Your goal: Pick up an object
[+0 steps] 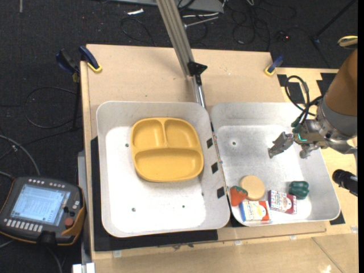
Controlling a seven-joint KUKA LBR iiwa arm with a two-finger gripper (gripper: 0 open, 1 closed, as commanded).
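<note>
Even, bright overhead light, mild glare on the right bin (318, 203), soft shadows, slightly grainy but sharp.

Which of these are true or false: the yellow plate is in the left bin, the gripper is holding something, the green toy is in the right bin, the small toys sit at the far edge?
1. The yellow divided plate lies in the left bin. True.
2. The gripper holds a toy. False: nothing shows between its fingers; it hangs above bare bin floor.
3. The green toy lies in the right bin. True.
4. The small toys sit at the far edge. False: they cluster along the near edge.
</note>
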